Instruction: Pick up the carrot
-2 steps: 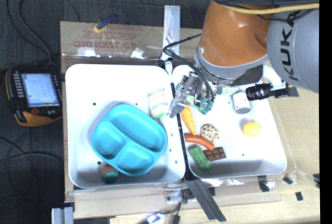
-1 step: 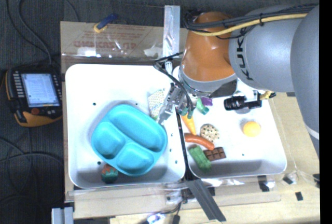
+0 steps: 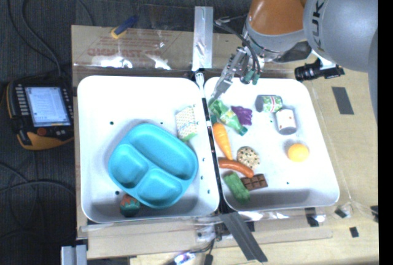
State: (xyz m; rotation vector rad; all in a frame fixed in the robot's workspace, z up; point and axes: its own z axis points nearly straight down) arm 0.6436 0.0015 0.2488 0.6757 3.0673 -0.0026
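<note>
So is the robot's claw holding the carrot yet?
Gripper: not holding anything; it hangs above the top edge of the right bin. Open or closed cannot be told. The carrot lies in the bin.

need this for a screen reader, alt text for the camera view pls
A carrot lies at the left edge of the right white bin among other toy foods, with the gripper above the bin's back left corner. The left bin holds a blue tray.

This is a robotics lab. A grey and orange industrial arm [image 3: 319, 6] fills the upper right, a teach pendant [image 3: 40, 111] lies at the left edge on dark carpet [image 3: 37, 208] with loose cables [image 3: 43, 12], and toy foods [image 3: 245, 135] sit in two white bins [image 3: 92, 110] at centre.
</note>
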